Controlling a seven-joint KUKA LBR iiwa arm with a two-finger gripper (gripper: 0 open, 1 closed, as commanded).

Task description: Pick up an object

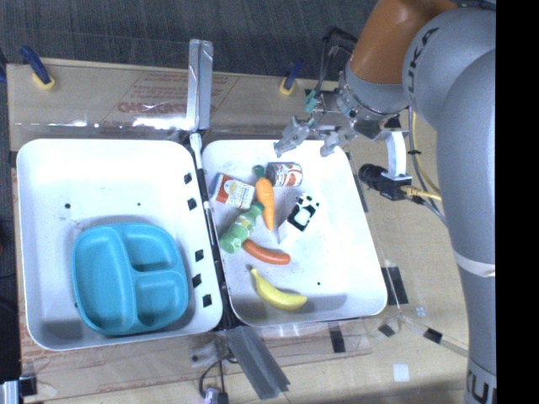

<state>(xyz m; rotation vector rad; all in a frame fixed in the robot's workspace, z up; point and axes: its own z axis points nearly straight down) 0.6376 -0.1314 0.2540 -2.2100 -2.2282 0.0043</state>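
My gripper (307,141) hangs over the far edge of the right bin (358,259), its two fingers spread apart with nothing between them. Just below it in the bin lie a red can (285,174), an orange carrot (266,202), a small carton with a red label (233,192) and a black and white object (302,213). Nearer the front lie a green bottle (239,229), a red sausage (267,253) and a yellow banana (277,292).
The left bin (50,175) holds a blue divided plate (130,278). A metal divider (200,82) stands between the bins at the back. Blue clamps (39,67) hold the cardboard behind. The grey arm (455,124) fills the right side.
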